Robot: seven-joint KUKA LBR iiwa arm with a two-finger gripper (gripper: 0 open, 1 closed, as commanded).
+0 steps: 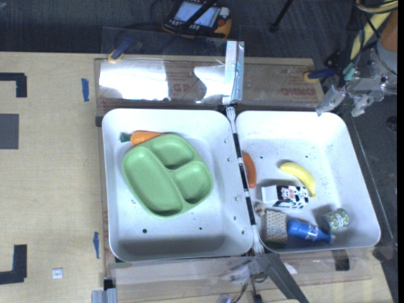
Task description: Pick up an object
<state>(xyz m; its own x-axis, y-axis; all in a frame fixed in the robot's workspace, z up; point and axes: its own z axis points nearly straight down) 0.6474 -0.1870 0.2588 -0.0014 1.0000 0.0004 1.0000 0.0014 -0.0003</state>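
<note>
Camera view: claw (346, 100) at upper right, above right bin (353, 137) corner; jaw state cannot tell, nothing held. Banana (299, 174) ungrasped; pick pending.

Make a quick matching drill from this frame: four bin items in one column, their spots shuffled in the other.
Items:
1. green divided plate
2. banana
3. blue bottle
4. orange carrot

Places:
A. right bin, near its front edge
B. left bin, tucked at the plate's far rim
C. left bin, middle
D. right bin, middle

Pairs: 1-C, 2-D, 3-A, 4-B
</note>
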